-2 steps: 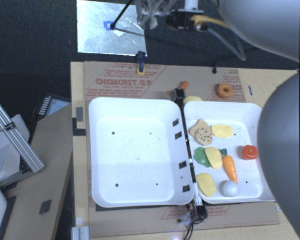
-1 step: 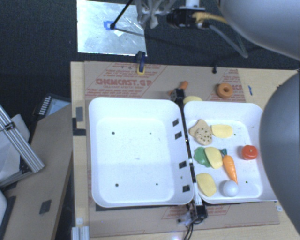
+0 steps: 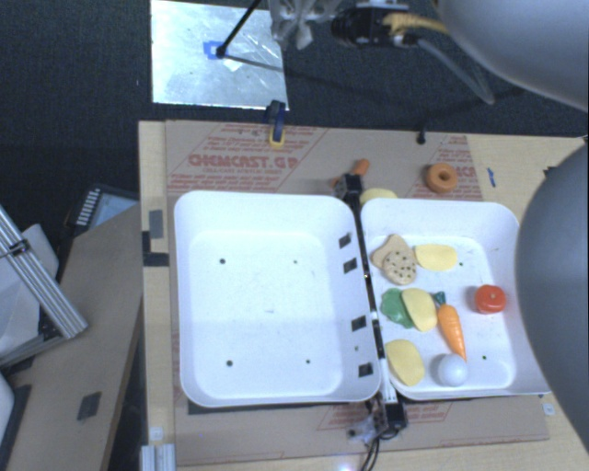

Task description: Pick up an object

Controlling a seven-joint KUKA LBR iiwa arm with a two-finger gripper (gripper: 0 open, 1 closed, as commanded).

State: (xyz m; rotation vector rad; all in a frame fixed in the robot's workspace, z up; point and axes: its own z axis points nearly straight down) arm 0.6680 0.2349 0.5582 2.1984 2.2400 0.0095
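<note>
1. Inside the right bin (image 3: 502, 221), toward its far-right side, sits a small red tomato-like toy (image 3: 490, 299), round, glossy, with a darker patch on top; it lies apart from its neighbours, so I judge it the easiest candidate for the pick.
2. Left of it a cluster crowds together: an orange carrot (image 3: 450, 330) lying at a slant, a yellow piece (image 3: 420, 308) overlapping a green leaf shape (image 3: 394, 306), a tan cookie with dark dots (image 3: 396, 260), and a pale yellow oval (image 3: 435, 257).
3. Near the front wall rest another yellow lump (image 3: 405, 361) and a white ball (image 3: 451, 370), just beside each other (the ball would likely roll under a glancing touch).
4. Nothing has been lifted: every toy lies on the bin floor, so the task is at its opening step, with approach not yet made.
5. Up at the top edge of the view, well apart from both bins, the claw (image 3: 296, 26) hangs over a shiny sheet (image 3: 216, 55); it is blurred, and I cannot tell whether it is apart or together.
6. Next, the arm needs to travel down over the right bin, centre on one toy and descend straight.
7. Beyond the bins, a doughnut (image 3: 443, 178) lies on the tabletop (image 3: 239, 156), and the left bin (image 3: 262, 294) adjoins.
</note>
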